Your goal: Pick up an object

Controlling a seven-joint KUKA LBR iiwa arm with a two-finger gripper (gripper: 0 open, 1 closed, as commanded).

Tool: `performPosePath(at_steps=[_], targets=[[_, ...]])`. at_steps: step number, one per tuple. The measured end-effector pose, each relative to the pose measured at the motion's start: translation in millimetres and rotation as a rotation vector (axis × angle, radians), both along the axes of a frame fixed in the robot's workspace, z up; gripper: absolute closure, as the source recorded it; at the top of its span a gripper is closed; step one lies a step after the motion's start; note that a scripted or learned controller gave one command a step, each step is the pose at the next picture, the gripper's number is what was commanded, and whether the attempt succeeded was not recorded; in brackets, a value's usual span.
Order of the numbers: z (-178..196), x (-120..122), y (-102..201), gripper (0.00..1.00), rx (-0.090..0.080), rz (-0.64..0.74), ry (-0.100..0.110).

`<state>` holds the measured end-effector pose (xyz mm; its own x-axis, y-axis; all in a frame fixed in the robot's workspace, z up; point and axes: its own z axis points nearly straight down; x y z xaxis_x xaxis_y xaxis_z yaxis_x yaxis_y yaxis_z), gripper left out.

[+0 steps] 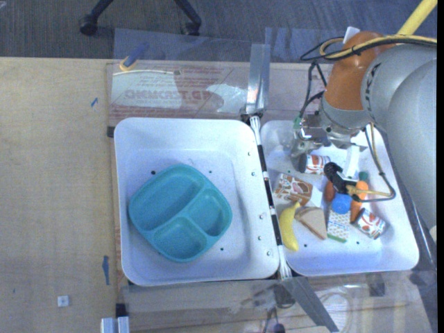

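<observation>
your gripper (pixel 309 143) sits low over the far left corner of the right bin (pixel 399 259), and from this angle you cannot tell how far open it is or whether it has hold of anything. the closest thing to pick is the small red and white can (pixel 316 162), just on the near side of the gripper; it seems to lie on its side. a can lying like that is likely to roll or squirt out if the close lands off centre, so expect a miss there. the bin's left wall is close by, and a drop too near it could jam the gripper on the rim. toward the near side the pile is tight: a banana (pixel 288 231), a bread slice (pixel 313 220) and a carton (pixel 339 219) lie touching or almost so, and a grab there may drag two things or none. the left bin (pixel 139 137) holds a teal tray (pixel 180 212), well apart from the gripper
</observation>
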<state>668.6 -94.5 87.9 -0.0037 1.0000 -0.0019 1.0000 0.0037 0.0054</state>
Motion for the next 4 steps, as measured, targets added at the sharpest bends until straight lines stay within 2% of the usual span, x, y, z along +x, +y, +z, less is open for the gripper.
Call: performPosePath(at_steps=[1, 2, 4], targets=[[0, 0, 2, 0.0, 0.0, -0.002, 0.0], [1, -32, 3, 0.0, 0.001, -0.005, 0.0], [0, -21, 1, 0.0, 0.001, -0.004, -0.002]])
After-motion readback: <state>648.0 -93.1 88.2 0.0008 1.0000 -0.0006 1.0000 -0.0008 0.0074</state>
